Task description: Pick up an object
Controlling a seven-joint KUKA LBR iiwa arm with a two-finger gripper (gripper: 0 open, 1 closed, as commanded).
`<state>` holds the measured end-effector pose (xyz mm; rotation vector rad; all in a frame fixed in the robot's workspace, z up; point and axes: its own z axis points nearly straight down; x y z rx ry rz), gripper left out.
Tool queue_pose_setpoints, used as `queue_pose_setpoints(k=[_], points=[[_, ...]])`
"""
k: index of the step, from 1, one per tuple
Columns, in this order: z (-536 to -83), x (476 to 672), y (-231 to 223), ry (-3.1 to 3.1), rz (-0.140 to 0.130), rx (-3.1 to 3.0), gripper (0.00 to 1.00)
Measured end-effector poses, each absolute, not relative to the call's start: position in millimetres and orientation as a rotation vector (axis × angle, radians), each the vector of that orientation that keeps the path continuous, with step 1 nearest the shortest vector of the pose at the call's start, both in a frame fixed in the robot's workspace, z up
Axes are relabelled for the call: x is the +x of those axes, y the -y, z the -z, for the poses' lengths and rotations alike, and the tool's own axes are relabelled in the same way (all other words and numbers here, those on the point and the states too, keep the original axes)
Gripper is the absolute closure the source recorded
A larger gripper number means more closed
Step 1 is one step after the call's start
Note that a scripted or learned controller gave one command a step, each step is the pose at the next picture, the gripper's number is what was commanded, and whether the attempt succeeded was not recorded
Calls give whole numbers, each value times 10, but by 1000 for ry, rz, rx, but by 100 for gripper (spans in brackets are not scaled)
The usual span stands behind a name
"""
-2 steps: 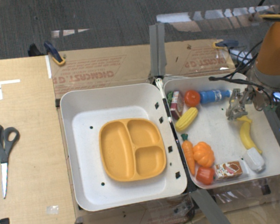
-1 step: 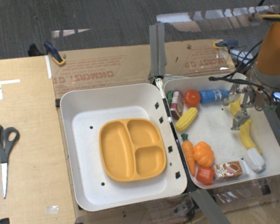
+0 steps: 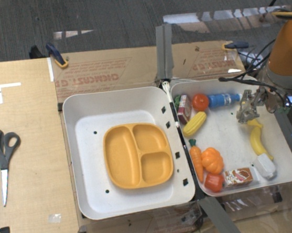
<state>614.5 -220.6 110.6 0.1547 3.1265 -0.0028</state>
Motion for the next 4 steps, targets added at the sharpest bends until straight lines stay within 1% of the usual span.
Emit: queue_pose_setpoints(k=[1, 2, 3, 4], points=[[-1105, 6144, 2204, -3127, 3, 154, 0], [-915, 6116, 2213, -3127, -1, 285, 0], [-1012, 6133, 2212, -3122, 1, 281, 100], [-1011, 6133, 2211, -3123, 1, 281, 0]])
